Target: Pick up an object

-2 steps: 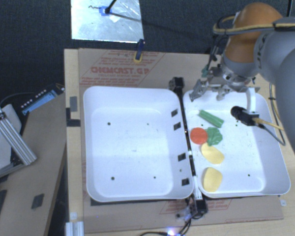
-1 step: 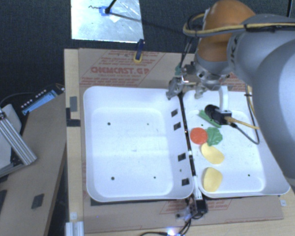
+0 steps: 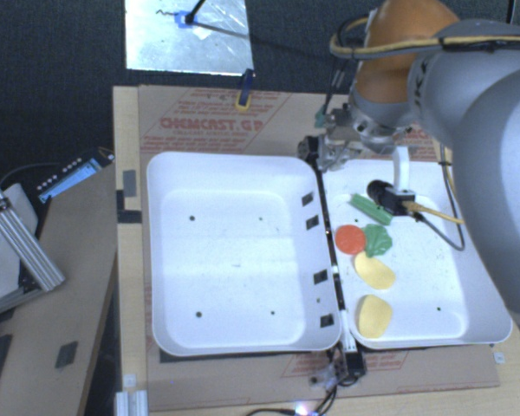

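The right bin [image 3: 442, 319] holds a few small items along its left side. A long green piece [image 3: 367, 209] lies nearest the back. In front of it are a red-orange disc [image 3: 349, 239] and a crumpled green piece [image 3: 380, 241], touching each other. Two yellow pieces [image 3: 374, 272] [image 3: 373, 315] lie closer to the front. My gripper [image 3: 332, 152] hangs over the back left corner of the right bin, close to the divider between the bins and behind the green piece. Nothing shows in its grasp.
The left bin [image 3: 234, 250] sits beside the right one, with black clips [image 3: 316, 224] along the shared edge. Both rest on a cardboard sheet [image 3: 208, 120]. The arm's grey body [image 3: 485, 111] covers the back right of the bench. A foil sheet [image 3: 186, 20] lies behind.
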Available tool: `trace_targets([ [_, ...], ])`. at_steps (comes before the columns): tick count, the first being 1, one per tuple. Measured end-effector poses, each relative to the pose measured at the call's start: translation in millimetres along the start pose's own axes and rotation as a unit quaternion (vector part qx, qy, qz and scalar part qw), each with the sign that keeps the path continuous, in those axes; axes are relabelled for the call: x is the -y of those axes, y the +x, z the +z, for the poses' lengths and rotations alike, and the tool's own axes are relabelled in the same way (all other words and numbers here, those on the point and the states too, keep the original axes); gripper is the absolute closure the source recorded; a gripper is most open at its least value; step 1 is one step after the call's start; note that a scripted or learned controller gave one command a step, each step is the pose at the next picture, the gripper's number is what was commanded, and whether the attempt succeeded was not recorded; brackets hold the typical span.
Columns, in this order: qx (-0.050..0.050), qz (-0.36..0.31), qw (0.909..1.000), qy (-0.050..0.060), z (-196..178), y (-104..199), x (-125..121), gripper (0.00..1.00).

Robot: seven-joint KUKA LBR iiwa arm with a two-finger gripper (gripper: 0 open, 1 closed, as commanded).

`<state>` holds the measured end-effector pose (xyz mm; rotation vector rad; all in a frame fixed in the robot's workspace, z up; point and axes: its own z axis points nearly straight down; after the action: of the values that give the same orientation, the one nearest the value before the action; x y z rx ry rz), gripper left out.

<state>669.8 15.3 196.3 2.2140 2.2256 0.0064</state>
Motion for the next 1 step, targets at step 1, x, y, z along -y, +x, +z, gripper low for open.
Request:
trace_targets([
  [1, -0.001, -0.003, 1.0000, -0.008, -159.6, 50.9, 13.4, 1.00],
])
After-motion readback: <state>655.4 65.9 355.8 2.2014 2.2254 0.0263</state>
